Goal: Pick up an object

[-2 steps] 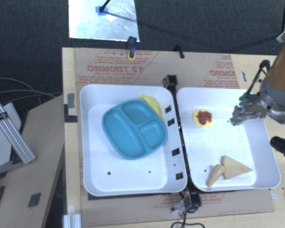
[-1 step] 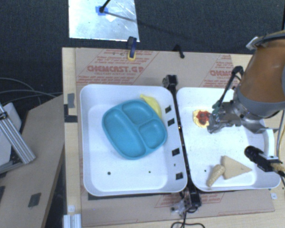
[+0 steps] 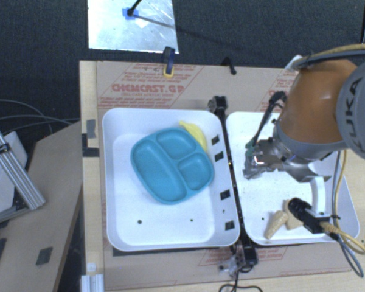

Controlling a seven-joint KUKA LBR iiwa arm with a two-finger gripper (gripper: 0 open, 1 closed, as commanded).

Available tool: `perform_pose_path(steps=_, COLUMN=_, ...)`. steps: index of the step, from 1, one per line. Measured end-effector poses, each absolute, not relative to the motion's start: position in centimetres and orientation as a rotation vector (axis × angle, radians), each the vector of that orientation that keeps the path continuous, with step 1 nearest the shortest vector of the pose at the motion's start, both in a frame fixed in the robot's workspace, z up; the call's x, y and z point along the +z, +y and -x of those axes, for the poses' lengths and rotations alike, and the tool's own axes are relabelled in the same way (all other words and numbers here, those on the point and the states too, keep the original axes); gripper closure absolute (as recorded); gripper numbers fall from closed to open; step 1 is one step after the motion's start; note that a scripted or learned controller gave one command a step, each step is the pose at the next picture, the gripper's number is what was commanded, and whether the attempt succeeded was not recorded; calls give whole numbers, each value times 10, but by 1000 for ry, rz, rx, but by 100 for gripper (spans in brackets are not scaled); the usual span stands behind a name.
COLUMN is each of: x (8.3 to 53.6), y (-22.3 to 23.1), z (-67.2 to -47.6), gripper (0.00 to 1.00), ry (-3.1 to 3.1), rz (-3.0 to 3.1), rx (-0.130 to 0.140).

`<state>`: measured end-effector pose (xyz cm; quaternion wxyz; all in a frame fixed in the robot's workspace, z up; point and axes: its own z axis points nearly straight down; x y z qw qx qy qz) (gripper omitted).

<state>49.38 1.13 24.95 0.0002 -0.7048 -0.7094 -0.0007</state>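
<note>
From where I stand, the jaws hang low over the left part of the shallow white right-hand bin (image 3: 258, 207), close to the wall it shares with its neighbour. They look like a tangle of grey metal seen from above, and I cannot tell whether they are released or clenched, or whether anything sits between them. Above them bulks the grey arm with its orange band (image 3: 316, 105), reaching in from the right and covering much of that bin.

Nearer the front wall of the same bin lies a small, pale tan, knobbly object (image 3: 275, 224), set at a slant on the white floor and well apart from the jaws.

Across the dividing wall, the shallow white left-hand bin (image 3: 126, 227) holds a blue plastic plate with three compartments (image 3: 170, 166), lying flat near the middle. A yellow, curved thing (image 3: 196, 132) peeks out from behind the plate's far right edge, touching it, with most of it hidden. Small black clips (image 3: 219, 156) line the wall between the two bins.

Both bins rest on a brown cardboard sheet printed with red letters (image 3: 143, 84), which lies on the pale surface (image 3: 86, 96). Beyond it, on the dark floor, lies a shiny silver sheet (image 3: 109, 23).
</note>
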Motion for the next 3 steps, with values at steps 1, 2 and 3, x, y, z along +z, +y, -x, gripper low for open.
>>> perform_pose_path(steps=1, x=225, y=67, z=-487, gripper=100, ry=-2226, rz=2216, rx=-2)
perform_pose_path(steps=2, x=251, y=105, z=-487, gripper=100, ry=-2228, rz=2216, rx=-4)
perform_pose_path(steps=3, x=248, y=84, z=-487, gripper=100, ry=-2223, rz=2222, rx=-2)
